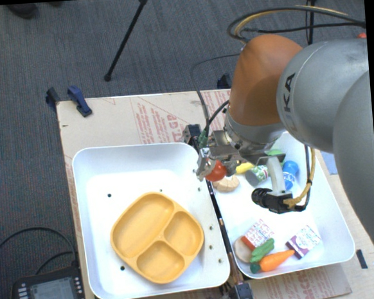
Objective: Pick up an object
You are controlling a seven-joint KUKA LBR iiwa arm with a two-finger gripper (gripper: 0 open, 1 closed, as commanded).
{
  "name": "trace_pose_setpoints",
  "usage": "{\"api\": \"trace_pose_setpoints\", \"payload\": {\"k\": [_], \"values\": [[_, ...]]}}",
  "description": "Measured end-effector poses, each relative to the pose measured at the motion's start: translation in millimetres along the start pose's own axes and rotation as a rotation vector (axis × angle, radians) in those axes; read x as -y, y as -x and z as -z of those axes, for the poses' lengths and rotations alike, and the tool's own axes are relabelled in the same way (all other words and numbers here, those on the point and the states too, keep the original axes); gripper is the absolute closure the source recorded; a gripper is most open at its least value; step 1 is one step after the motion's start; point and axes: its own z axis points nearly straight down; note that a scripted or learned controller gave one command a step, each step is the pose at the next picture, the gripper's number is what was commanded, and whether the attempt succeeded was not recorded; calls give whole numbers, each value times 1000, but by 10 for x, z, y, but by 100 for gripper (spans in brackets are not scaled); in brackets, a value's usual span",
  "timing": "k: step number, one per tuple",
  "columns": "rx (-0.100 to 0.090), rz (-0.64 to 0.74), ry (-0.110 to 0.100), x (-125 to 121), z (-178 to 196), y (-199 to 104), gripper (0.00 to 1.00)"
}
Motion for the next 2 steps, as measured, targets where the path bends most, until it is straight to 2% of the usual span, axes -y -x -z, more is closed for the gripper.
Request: {"api": "trace_pose_setpoints", "payload": {"k": [1, 2], "values": [[0, -8, -1, 150, -544, -345, 100], [1, -14, 1, 643, -399, 549, 100]]}}
